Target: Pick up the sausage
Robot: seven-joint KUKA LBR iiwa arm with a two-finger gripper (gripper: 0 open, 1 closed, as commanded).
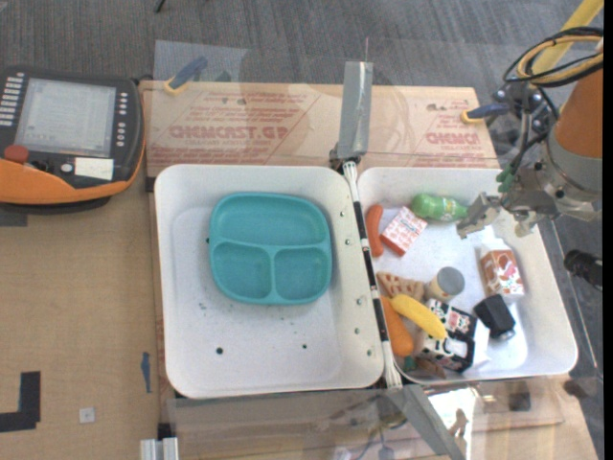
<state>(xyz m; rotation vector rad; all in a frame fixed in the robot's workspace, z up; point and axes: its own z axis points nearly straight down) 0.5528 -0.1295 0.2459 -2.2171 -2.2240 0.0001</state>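
Bench (86, 286) brown; carpet (287, 8) grey; bins (182, 286) white.

High fixed camera, slanted down, both bins (172, 257) visible

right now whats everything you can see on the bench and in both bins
left bin: 1, white, left half
divided plate: 1, teal, in left bin
right bin: 1, white, right half
sausage: 1, orange-red, right bin, by the divider
red carton: 1, red and white, beside sausage
green bottle: 1, green, right bin top
banana: 1, yellow, right bin lower left
brown carton: 1, right bin right side
teach pendant: 1, grey and orange, far left
gripper: 1, grey, above right bin upper right
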